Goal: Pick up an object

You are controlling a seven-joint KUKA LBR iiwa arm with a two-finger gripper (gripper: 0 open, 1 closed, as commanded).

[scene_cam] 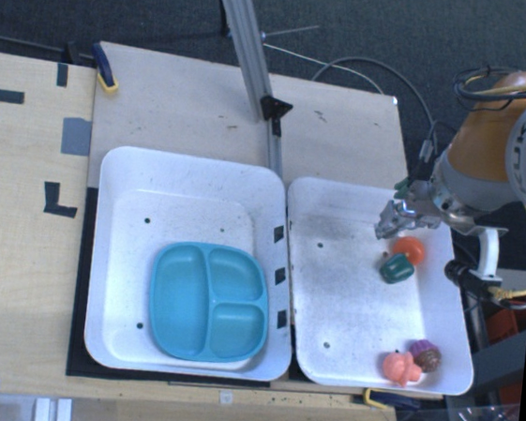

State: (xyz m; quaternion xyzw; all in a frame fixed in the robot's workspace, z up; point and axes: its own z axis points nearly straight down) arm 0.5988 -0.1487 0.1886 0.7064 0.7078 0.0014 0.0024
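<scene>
In the right bin (347, 299) lie an orange-red round object (411, 249) and a dark green object (395, 267) just below it. Near the bin's front right corner sit a pink lumpy toy (400, 367) and a small purple and brown object (425, 354). My gripper (393, 222) hangs at the upper right of this bin, just left of and above the orange-red object. Its metal fingers point down and left, with nothing visible between them.
The left bin (119, 236) holds a light blue divided plate (207, 302). A grey metal pole (249, 43) slants down to the seam between the bins. Cables run behind the right bin. The arm's orange band (493, 137) sits at the far right.
</scene>
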